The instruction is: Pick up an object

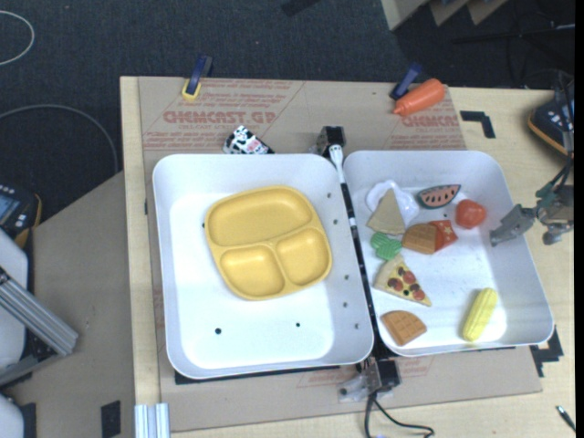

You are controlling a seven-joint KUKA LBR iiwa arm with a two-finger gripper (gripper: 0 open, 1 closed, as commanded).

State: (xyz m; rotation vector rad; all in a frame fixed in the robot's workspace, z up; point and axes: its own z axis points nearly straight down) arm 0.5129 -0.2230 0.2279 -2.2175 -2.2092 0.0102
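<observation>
My fingers point(527, 221) hang at the right rim of the right bin point(525, 276), spread apart with nothing between them. Left of them in that bin lie a tomato point(471, 213), a melon slice point(439, 195), a pizza slice point(401, 281) and a corn cob point(480, 313). The left bin point(178, 272) holds a yellow plate point(267, 241). Both sit on a tan worktop point(228, 112) above dark carpet point(137, 16).
</observation>
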